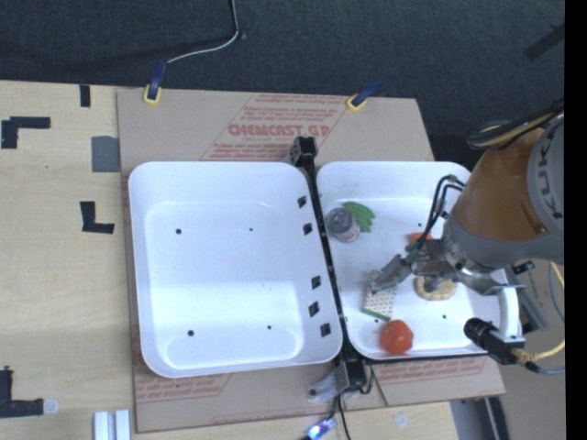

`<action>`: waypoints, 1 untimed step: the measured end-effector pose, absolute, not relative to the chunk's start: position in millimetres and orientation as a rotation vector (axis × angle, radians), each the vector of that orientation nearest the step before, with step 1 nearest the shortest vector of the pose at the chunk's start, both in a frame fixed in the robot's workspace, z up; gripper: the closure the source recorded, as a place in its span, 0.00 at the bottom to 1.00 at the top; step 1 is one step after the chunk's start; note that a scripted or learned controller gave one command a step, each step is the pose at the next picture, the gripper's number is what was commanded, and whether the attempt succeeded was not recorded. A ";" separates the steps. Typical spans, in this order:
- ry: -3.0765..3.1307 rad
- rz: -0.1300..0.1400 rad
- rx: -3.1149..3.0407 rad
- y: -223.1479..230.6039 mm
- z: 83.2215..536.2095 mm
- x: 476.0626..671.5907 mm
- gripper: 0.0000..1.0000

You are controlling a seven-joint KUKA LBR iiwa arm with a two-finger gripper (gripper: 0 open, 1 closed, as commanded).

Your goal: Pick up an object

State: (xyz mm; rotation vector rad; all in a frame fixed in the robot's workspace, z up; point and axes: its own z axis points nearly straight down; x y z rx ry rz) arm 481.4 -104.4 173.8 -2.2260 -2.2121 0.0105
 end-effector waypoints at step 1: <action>-2.229 -0.007 -2.234 -154.2 298.0 504.5 0.00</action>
